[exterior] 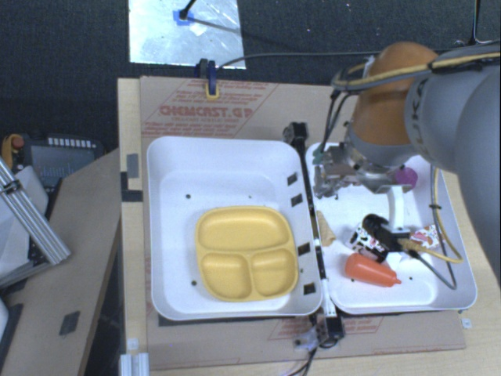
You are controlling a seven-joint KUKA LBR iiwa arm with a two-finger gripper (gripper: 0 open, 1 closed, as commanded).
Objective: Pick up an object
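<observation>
My gripper hangs over the far left part of the right bin, below the arm's orange band. In that bin lie an orange carrot-shaped toy near the front, a small black-and-white spotted toy just behind it, a purple piece partly hidden by the arm, and a small red-and-white item at the right. A little beige cone rests by the bin's left wall, in front of the gripper. I see nothing held in the gripper.
The left bin holds a yellow divided plate in its front half. A cardboard sheet lies under both bins. A blue-and-yellow clamp stands at its far edge.
</observation>
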